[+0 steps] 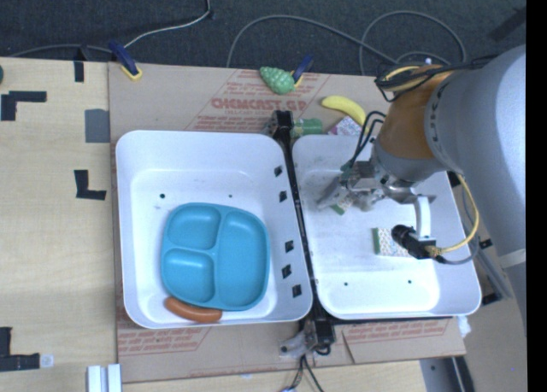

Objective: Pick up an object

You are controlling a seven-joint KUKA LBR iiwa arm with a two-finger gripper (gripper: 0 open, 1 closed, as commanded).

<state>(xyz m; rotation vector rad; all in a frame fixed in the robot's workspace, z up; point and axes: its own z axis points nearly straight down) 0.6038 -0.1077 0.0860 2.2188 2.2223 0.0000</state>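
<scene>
Camera view, from above the tabletop [51, 160]: the grey arm with its orange band [410, 117] reaches in from the right and hangs over the right bin [385, 296], its claw [346, 194] low above the bin floor toward the back left. Whether the claw is released or clenched cannot be told here; motion blur and the wrist's own bulk hide it, and nothing can be seen gripped.

The nearest candidate for a pick is a small green-and-white packet [385, 241] lying flat on the floor of the right bin, just in front of the claw and slightly to the right in frame, next to the black cable fitting [408, 241] on the wrist. Its long axis appears to run roughly front to back across the bin. A small greenish scrap [338, 207] sits almost directly under the claw, too blurred to name.

In the left bin [137, 160], well apart from the claw, a blue divided plate [214, 254] lies flat with an orange sausage-shaped toy [193, 311] touching its front edge, long axis running left to right. Behind the bins, on the cardboard [171, 100], rest a yellow banana [344, 108] and a green knobbly toy [277, 79].

Judged from this frame, the coming move turns on a short shift toward the packet.
</scene>
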